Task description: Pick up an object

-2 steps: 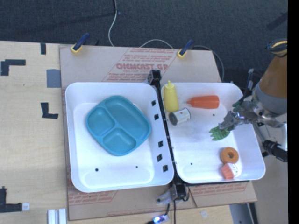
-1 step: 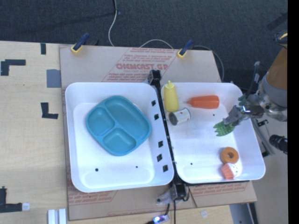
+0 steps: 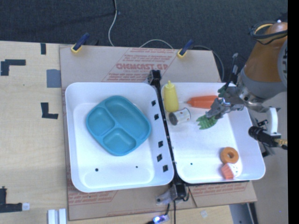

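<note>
1. The arm is reaching in from the right, its orange band sitting above the grey wrist.
2. The gripper is hanging over the upper part of the right bin, near its far right corner.
3. Its dark fingers are pointing down and to the left, right at the carrot; whether they are open or closed, and whether they are gripping anything, I cannot tell.
4. The carrot is lying across the top of the right bin, its orange body pointing left and its green leaves spreading out just below the fingertips.
5. A yellow bottle is lying along the bin's left wall, beside the divider.
6. A small clear cup is lying on its side just below the bottle, between it and the leaves.
7. A donut is sitting near the bin's lower right corner, and a pink-and-white piece is lying just below, touching it.
8. The left bin is holding a blue divided plate, lying flat toward its upper middle.
9. Both bins are resting on a cardboard sheet, with yellow-and-blue clamps gripping its far edge.
</note>
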Available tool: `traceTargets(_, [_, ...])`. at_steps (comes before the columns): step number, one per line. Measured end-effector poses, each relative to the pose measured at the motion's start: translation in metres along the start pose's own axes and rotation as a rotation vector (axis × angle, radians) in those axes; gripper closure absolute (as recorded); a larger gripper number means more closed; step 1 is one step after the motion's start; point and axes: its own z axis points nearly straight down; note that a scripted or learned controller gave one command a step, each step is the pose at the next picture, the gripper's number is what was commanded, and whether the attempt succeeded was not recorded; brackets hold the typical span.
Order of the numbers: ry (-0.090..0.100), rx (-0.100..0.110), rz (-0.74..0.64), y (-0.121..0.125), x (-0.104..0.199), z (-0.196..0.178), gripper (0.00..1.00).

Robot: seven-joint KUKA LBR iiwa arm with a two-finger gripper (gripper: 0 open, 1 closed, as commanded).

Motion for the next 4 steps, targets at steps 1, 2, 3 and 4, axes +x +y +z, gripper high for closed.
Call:
traceTargets(1, [0.000, 0.000, 0.000, 0.022, 0.047, 0.012, 1.00])
traceTargets(2, [0.000, 0.001, 0.000, 0.044, 0.092, 0.021, 1.00])
traceTargets(3, [0.001, -0.001, -0.002, 0.069, 0.150, 0.018, 1.00])
traceTargets(4, [0.000, -0.002, 0.000, 0.093, 0.201, 0.010, 1.00])
